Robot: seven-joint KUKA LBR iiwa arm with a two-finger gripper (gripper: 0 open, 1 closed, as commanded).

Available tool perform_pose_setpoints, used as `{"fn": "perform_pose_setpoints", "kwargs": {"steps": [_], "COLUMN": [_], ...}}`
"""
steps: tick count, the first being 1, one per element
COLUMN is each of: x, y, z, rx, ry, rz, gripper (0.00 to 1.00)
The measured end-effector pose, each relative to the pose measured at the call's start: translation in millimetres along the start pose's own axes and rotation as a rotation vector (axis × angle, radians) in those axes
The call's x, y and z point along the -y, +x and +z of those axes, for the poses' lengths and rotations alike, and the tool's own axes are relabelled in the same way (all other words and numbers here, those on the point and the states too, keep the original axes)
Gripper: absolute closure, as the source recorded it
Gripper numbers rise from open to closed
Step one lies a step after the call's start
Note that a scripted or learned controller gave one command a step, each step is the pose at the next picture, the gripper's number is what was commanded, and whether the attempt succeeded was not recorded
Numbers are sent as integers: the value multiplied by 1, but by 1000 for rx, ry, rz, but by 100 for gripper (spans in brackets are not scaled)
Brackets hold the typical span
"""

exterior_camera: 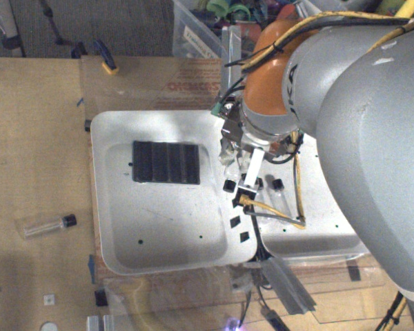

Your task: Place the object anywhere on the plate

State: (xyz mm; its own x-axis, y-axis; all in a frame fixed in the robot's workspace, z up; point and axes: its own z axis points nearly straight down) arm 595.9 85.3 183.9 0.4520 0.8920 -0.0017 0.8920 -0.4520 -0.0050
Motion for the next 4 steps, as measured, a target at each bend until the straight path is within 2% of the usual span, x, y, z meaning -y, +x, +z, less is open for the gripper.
{"fn": "perform_pose_setpoints", "kwargs": {"steps": [1,2,3,4], "x": [53,-3,8,13], "y": [55,86,150,67], "z": [8,23,47,95], "rx": [1,-5,-7,-7], "ry": [0,-4,-4,-6], "rz": [134,648,830,402], "gripper": [100,100,100,100]}}
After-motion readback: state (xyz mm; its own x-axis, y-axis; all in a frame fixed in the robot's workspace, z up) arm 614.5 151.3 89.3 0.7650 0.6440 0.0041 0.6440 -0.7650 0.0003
